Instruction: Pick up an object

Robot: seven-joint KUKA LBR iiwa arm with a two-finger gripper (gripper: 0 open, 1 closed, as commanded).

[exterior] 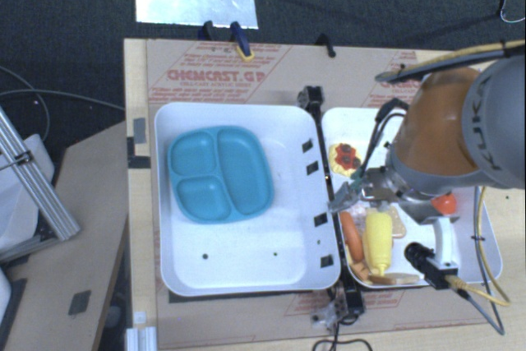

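The things I could pick lie in the right-hand shallow white bin (493,247), toward the lower right of the frame. A yellow corn-cob-shaped plastic toy (378,241) lies lengthwise near the bin's lower left corner, and a slim orange carrot-like toy (352,237) lies just beside it on the left, against the divider between the bins. Below them a flat tan piece (393,279) rests along the bin's bottom wall. Higher up, near the bin's left wall, sits a round yellow toy with red and dark blotches (345,157) — something like a small pizza. A small red-orange piece (445,203) peeks out at the right of my wrist.

My gripper (345,196) hangs over the left side of this bin, just above the carrot and the corn, tips pointing left toward the divider. Whether my jaws stand wide or narrow I cannot tell — they are too small and blurred.

My grey arm with its orange band (440,123) fills the right of the frame.

In the left-hand shallow white bin (246,259) lies a teal three-compartment plastic tray (220,173), in the upper left part. Both bins sit on a brown cardboard sheet with red lettering (215,70).
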